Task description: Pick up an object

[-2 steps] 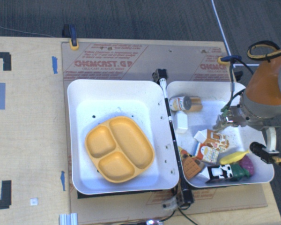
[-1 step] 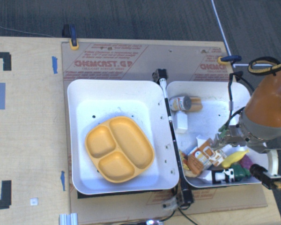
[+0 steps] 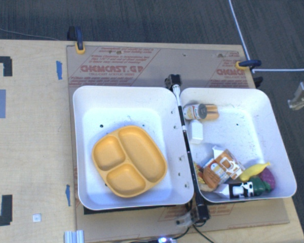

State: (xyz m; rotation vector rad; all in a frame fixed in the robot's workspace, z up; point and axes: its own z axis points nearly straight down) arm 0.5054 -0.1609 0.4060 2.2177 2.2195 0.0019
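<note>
Jaws' state cannot be told: the gripper [image 3: 299,96] is showing as a blurred grey shape, cut off at the frame's right edge, well apart from every object. The left bin [image 3: 86,135] is holding a smooth yellow three-compartment tray [image 3: 129,160]. The right bin [image 3: 253,110] is holding a crinkled orange packet [image 3: 220,169], a lying bottle [image 3: 200,112] and a yellow banana-shaped piece [image 3: 254,171], clustered lower right.

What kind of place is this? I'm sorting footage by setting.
Probably a robotics lab bench, not a home: two white bins sit side by side on a clamped board, tape marks dot the tabletop, and assorted small items fill one bin.
</note>
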